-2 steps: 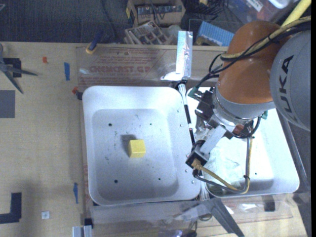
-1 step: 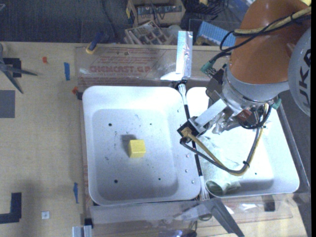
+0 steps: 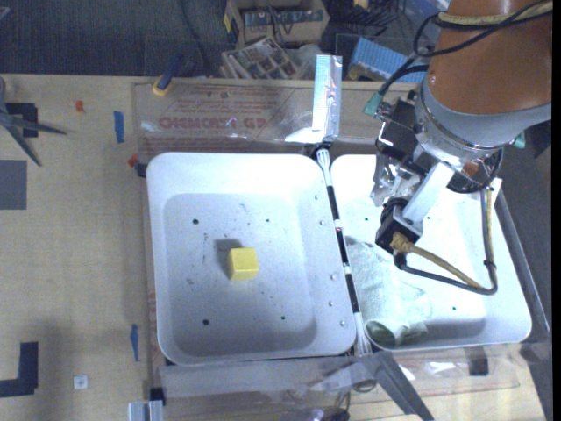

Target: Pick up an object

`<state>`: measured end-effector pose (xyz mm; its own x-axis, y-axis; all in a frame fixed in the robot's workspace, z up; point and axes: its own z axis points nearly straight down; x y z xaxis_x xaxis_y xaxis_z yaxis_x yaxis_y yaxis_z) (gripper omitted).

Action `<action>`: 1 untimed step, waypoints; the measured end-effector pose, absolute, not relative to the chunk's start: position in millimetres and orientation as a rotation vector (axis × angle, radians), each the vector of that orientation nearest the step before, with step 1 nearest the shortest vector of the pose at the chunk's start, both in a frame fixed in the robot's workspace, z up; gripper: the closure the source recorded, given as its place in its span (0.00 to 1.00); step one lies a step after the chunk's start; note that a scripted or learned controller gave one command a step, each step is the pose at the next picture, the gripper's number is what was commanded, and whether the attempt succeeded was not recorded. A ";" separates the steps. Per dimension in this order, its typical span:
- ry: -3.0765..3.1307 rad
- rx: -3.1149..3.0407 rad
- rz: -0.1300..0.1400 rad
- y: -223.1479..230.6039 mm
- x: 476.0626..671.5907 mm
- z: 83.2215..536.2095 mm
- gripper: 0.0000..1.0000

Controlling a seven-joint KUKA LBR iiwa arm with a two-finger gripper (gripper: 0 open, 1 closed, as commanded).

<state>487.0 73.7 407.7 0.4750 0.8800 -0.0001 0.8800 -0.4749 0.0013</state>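
Overhead, the jaws (image 3: 383, 193) hang over the right bin (image 3: 513, 310); their state unclear; no legible writing.

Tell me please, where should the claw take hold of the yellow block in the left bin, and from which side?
Probably from straight above, closing on two opposite flat sides of the yellow block. It is a small cube lying flat and alone near the middle of the left bin, far from the walls, so nothing blocks a top-down approach.

yellow block (image 3: 244, 263), white bins (image 3: 175, 178)
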 end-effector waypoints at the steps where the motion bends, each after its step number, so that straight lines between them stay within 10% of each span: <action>1: 1.613 2.693 0.001 75.6 487.6 417.4 1.00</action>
